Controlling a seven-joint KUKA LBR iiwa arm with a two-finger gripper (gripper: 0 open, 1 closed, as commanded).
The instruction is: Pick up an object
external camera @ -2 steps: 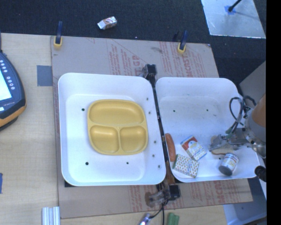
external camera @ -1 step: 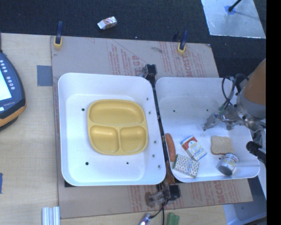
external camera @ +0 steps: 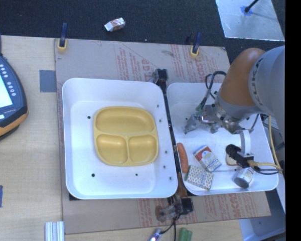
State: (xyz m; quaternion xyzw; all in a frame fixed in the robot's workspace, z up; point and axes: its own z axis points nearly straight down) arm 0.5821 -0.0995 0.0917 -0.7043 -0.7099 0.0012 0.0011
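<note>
Gripper low in right bin, above the objects; grip state can't be told from this angle. Near front wall: orange carrot-like piece, small carton, patterned packet, possibly a metal can. Yellow divided tray in left bin.

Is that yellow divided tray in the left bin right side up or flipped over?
Right side up: the yellow tray lies flat in the left bin, with its three compartments open to the camera.
</note>
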